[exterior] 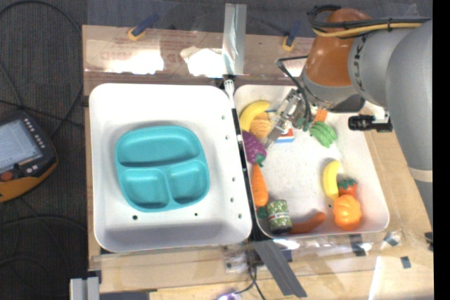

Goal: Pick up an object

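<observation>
Banana (253, 111) (top-left of right bin (376, 183)) just beside fingers (284, 119); finger spread unclear.

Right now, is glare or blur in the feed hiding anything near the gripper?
Camera view: bright glare washes the clear sheet behind the left bin, away from the work. The gripper looks slightly soft, fingers hard to resolve, above the right bin. The banana beside it and the teal tray read evenly lit; shadows are mild.
</observation>
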### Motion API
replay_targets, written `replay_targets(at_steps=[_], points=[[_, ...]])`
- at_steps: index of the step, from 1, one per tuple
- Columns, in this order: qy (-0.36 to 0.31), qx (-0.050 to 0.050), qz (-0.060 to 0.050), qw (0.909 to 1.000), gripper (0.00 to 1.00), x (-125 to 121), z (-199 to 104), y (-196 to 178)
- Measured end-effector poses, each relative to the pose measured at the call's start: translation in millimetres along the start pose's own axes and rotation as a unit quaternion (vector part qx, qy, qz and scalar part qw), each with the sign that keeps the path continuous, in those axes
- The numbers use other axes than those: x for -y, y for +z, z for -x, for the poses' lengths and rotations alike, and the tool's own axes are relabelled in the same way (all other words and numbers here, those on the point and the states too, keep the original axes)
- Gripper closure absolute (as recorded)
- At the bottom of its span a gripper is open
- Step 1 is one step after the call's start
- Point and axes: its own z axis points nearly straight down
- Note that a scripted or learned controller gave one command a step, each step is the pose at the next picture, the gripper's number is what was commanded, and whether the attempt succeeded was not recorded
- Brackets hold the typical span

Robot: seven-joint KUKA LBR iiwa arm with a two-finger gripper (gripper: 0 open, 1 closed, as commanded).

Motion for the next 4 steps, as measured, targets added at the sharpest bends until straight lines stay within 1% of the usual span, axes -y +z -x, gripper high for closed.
replay_targets(at_steps=[1, 2, 3, 4], points=[[0.023, 0.004, 0.003, 0.9997, 0.0, 4.4, -5.1, -2.1], [0.054, 0.005, 0.001, 0.9985, 0.0, 6.3, -9.5, -3.5], [0.16, 0.003, 0.004, 0.9871, 0.0, 3.8, -11.7, -2.1], [0.295, 0.0, 0.004, 0.9555, 0.0, 0.0, -12.1, -1.1]])
